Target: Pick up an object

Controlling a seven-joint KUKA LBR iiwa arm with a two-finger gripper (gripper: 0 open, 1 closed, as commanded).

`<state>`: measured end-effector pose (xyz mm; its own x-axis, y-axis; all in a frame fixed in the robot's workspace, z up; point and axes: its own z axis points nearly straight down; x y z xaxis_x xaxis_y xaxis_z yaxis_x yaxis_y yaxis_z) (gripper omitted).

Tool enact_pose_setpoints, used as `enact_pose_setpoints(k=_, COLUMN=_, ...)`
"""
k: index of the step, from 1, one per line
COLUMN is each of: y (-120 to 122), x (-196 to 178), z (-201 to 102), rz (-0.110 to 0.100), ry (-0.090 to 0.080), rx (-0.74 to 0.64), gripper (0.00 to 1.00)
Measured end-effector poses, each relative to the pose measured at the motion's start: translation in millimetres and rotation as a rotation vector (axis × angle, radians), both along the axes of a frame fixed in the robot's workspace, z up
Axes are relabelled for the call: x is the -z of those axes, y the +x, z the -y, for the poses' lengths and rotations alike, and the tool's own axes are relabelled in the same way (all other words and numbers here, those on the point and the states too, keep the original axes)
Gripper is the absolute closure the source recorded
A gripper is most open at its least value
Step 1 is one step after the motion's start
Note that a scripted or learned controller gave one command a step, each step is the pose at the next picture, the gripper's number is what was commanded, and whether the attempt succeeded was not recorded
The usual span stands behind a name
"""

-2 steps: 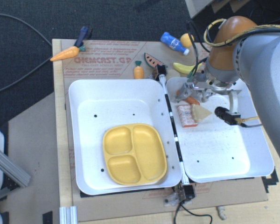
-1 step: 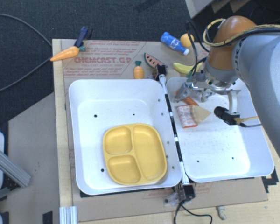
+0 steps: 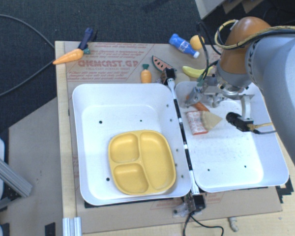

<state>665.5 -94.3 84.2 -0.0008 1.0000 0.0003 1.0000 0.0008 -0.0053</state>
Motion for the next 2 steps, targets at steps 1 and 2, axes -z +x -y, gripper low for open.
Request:
enact_pose_setpoints(k=1, y=0.2, x=-0.1, z=3.3, rz=0.001, ry=0.000, rx=0.001, gripper=0.00)
enact_pose_setpoints(k=2, y=0.9, x=-0.8, z=-0.4, rz=0.004, ry=-0.001, rx=0.000, gripper=0.00)
